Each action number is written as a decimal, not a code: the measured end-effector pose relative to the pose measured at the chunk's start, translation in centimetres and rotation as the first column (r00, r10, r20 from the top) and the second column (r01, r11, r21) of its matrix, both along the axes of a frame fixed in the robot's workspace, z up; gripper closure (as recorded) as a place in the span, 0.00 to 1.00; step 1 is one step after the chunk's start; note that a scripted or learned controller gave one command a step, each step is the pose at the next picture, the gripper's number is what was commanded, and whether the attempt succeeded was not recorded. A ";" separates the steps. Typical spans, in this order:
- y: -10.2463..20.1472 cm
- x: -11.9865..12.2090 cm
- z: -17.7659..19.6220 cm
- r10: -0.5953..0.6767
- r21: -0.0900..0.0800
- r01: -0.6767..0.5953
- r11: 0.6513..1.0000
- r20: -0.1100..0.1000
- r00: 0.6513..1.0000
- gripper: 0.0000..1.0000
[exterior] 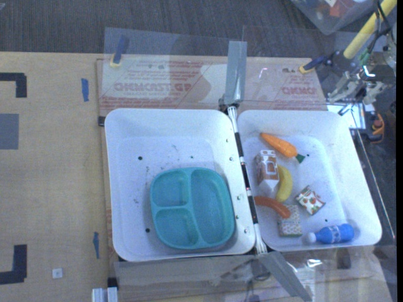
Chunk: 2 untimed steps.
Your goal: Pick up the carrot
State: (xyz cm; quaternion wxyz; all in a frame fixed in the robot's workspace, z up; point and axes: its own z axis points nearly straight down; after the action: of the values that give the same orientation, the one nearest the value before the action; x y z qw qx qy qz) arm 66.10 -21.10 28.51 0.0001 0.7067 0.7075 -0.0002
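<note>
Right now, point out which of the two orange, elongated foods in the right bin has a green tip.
The carrot, lying at the far end of the right bin. The sausage, nearer the front, is plain orange-red with no green.

A pale wooden counter carries black corner marks and strips of blue tape. Beyond the counter's far edge lies dark grey carpeted floor. Clear plastic sheets stand at that far edge.
</note>
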 end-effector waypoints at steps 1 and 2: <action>5.9 0.6 -12.9 0.130 -0.001 -0.130 0.992 0.001 0.992 0.00; 9.8 -0.8 -19.8 0.206 -0.002 -0.206 0.979 0.005 0.979 0.00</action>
State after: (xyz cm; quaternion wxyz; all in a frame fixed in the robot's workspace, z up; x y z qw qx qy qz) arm 65.27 -11.27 8.73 0.0023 0.6298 0.7768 0.0013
